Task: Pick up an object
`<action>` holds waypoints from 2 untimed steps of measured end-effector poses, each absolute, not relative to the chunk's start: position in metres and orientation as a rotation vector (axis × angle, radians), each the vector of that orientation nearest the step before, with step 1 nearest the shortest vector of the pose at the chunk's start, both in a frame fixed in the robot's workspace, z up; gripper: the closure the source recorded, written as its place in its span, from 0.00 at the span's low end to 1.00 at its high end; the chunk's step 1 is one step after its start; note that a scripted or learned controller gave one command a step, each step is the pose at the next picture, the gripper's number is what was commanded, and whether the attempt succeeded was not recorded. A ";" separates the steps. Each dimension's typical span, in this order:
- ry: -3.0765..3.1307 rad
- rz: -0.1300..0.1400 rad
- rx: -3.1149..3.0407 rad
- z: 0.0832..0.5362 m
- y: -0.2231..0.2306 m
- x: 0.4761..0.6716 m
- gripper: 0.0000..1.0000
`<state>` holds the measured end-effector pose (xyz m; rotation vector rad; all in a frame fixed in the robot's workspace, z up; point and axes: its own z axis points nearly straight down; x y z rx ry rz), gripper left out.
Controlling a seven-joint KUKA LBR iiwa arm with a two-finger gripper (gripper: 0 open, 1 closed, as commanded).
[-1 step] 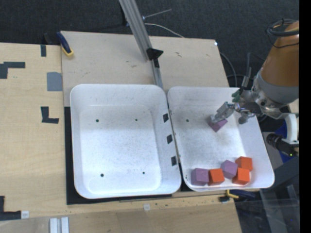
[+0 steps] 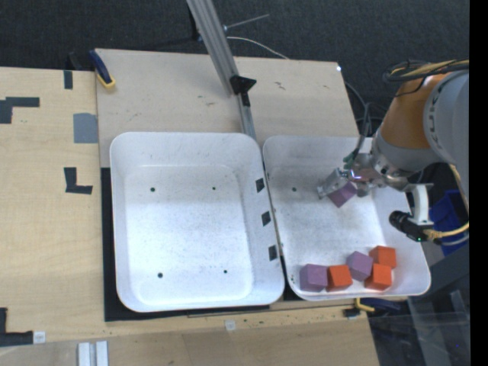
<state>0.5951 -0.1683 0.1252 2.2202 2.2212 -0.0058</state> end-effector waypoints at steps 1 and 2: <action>2.224 -0.002 2.220 0.090 -0.193 0.622 0.00; 2.226 -0.004 2.218 0.101 -0.191 0.622 1.00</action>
